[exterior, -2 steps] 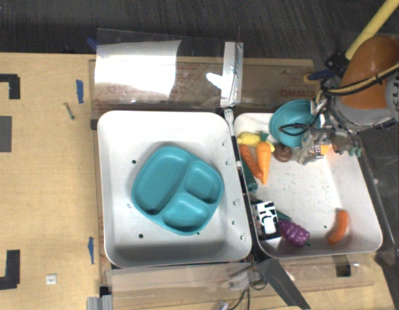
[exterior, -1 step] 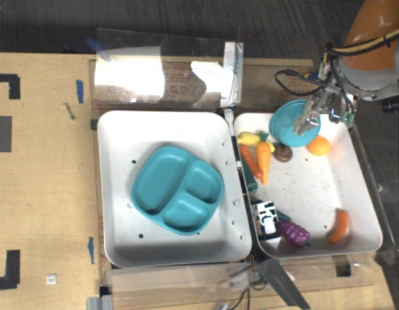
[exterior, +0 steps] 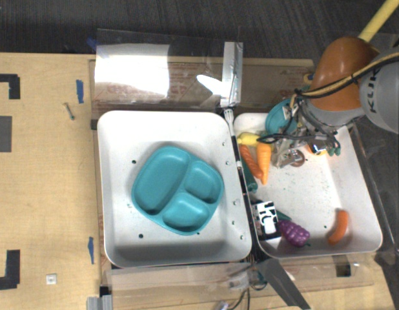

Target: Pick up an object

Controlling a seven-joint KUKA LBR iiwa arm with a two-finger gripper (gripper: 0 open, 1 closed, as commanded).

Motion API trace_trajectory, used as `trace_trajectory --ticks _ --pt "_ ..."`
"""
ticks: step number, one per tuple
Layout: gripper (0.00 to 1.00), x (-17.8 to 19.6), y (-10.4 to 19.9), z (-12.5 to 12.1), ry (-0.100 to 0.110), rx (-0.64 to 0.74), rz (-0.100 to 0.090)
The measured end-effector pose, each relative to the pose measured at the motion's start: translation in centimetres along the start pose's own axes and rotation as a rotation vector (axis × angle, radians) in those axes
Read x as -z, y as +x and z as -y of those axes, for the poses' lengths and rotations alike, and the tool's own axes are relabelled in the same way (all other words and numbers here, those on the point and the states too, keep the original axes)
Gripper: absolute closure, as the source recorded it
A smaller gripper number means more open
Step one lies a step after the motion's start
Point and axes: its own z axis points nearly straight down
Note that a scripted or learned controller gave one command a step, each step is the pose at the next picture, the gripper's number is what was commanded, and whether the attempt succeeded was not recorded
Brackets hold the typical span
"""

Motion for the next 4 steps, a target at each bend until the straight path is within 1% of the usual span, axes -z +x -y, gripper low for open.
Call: trace_trajectory --ticks 1,2,3,4 --pt "1.00 10.6 0.2 -5.9 -0.001 -0.590 0.021" --pt "1.00 15.4 -1.3 -10.2 -0.003 -0.619 0.021" --pt "1.00 16.4 -1.4 -10.1 -0.001 -0.618 0.027" --pt "1.00 15.8 8.0 -12.4 0.000 -0.645 0.013"
